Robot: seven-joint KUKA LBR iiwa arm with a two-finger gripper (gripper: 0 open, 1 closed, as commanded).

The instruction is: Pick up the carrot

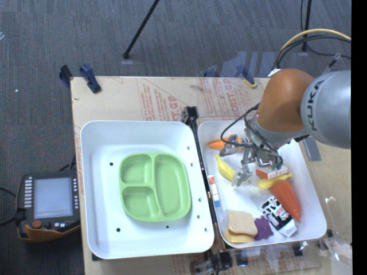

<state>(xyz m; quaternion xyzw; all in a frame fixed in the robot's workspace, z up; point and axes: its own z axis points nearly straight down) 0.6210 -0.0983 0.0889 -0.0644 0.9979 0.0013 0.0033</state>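
"KUKA" reads on the arm [321, 110]; its gripper [243, 168] spreads apart, one carrot [287, 198] just right below it.

Two bins side by side on bench [132, 96]. In left bin [97, 211], divided tray [155, 186] near centre. In right bin [312, 211]: carrot [287, 198] toward right wall, milk carton [278, 215] just in front of it, bread slice [242, 223] left of carton, banana [225, 168] behind bread. Above banana and carrot, gripper [245, 165]. Left of bench, on floor, teach pendant [50, 202].
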